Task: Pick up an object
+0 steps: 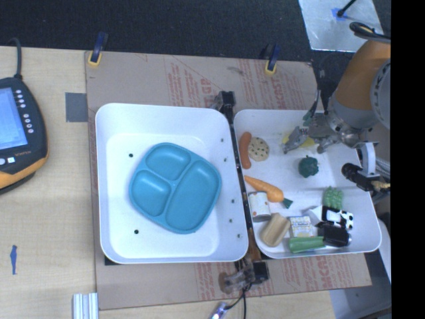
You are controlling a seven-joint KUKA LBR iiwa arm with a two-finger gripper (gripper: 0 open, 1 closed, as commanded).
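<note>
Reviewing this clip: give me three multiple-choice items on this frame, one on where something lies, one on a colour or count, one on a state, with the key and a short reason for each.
1. Where does the divided plate lie?
A. In the left bin
B. In the right bin
C. On the cardboard outside both bins

2. What colour is that plate?
A. Red
B. Blue
C. Yellow

3. How does the gripper stand relative to the dark green toy?
A. It rests on the plate, far from the toy
B. It is above the right bin, just beyond the toy, without the toy between its fingers
C. It has carried the toy over the left bin

Key: 1 A, the plate sits inside the left bin. 2 B, it is light blue with three compartments. 3 B, the toy lies on the floor of the right bin, apart from the gripper.
</note>
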